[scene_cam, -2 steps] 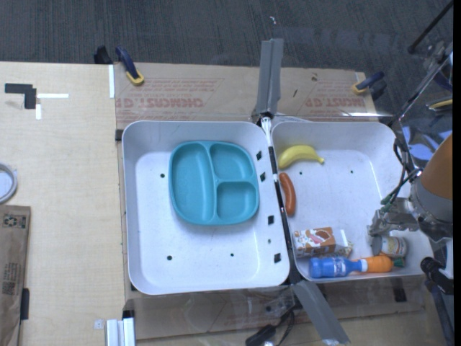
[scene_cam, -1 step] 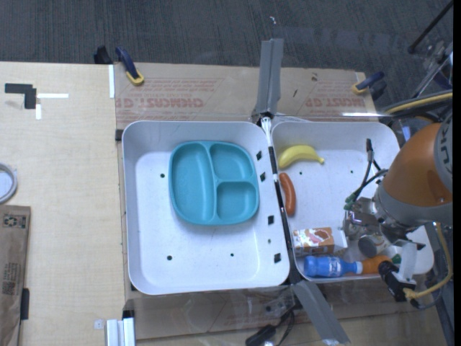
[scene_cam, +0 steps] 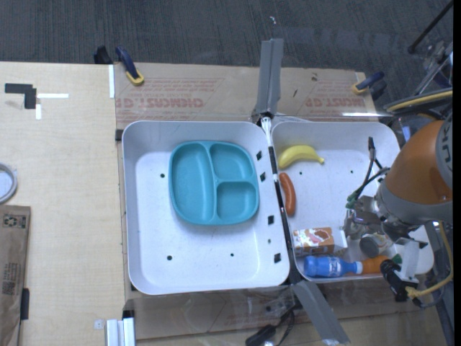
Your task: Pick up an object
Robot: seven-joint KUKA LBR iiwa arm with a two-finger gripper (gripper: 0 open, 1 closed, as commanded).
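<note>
The right bin [scene_cam: 338, 139] holds a yellow banana [scene_cam: 300, 155] near its far left corner and a red-brown sausage [scene_cam: 289, 193] along its left wall. A small printed carton [scene_cam: 314, 238] lies near the front, with a blue bottle [scene_cam: 328, 267] just in front of it and an orange item [scene_cam: 372, 265] beside the bottle. My gripper [scene_cam: 358, 225] is low in the right bin's front right part, just right of the carton and above the bottle. The wrist hides its tips.
A teal divided plate [scene_cam: 214, 182] lies in the left bin [scene_cam: 144, 215]. The bins share a middle wall [scene_cam: 275, 200]. Clamps [scene_cam: 130, 67] and cardboard line the far edge. Cables and the orange-banded arm [scene_cam: 421, 171] crowd the right side.
</note>
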